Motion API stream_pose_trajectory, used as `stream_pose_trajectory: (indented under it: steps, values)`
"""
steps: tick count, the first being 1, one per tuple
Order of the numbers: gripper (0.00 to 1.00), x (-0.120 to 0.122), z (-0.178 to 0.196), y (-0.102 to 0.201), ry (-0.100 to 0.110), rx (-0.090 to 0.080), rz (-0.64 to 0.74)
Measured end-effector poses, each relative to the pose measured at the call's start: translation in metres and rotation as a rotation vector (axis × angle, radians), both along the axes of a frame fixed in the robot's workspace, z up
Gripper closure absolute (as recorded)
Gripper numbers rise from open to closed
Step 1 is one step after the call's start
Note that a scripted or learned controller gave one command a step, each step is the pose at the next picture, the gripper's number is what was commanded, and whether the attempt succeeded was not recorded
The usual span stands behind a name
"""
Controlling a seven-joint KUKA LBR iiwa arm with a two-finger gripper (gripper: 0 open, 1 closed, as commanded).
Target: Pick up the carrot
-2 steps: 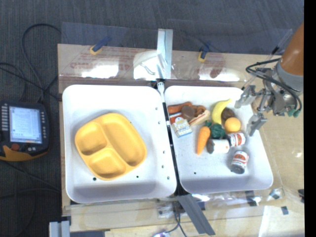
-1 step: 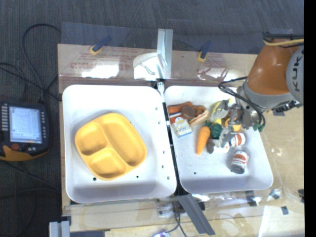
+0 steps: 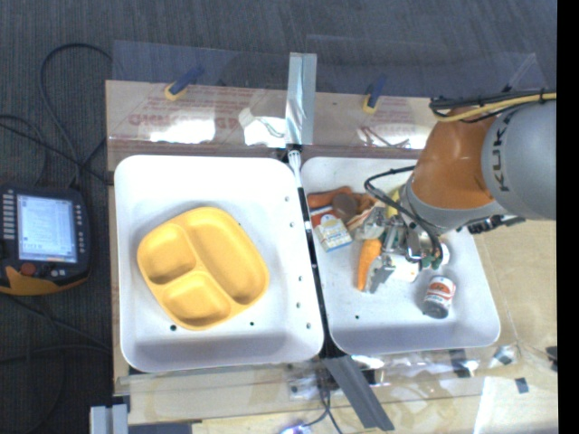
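Note:
The orange carrot (image 3: 366,262) lies nearly upright in the middle of the right bin (image 3: 470,328). My gripper (image 3: 387,262) hangs right beside it, its metal fingers pointing down at the carrot's right side and lower end. The arm's grey and orange wrist reaches in from the right above it. The view does not let me judge how far apart the fingers stand, or whether the carrot is between them.
A small boxed item (image 3: 332,231) and a brown object (image 3: 348,204) lie just left and behind the carrot. A small can with a red label (image 3: 439,296) rests to the right front. The left bin (image 3: 136,333) holds a yellow divided plate (image 3: 202,266).

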State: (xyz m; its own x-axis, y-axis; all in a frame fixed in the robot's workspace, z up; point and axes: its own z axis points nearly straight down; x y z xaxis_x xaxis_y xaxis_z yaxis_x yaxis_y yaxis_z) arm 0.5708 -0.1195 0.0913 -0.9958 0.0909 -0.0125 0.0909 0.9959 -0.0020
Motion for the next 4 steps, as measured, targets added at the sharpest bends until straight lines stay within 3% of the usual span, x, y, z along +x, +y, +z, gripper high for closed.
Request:
stream_pose_trajectory:
  steps: [1,2,3,4]
  values:
    - [1.00,0.003,0.012,0.000,-0.009,-0.004,0.002]
    - [1.00,-0.035,0.198,-0.017,-0.004,-0.003,0.058]
    - [1.00,-0.086,0.179,-0.032,0.011,0.000,0.259]
    - [1.00,-0.085,0.189,-0.032,0.008,-0.001,0.259]
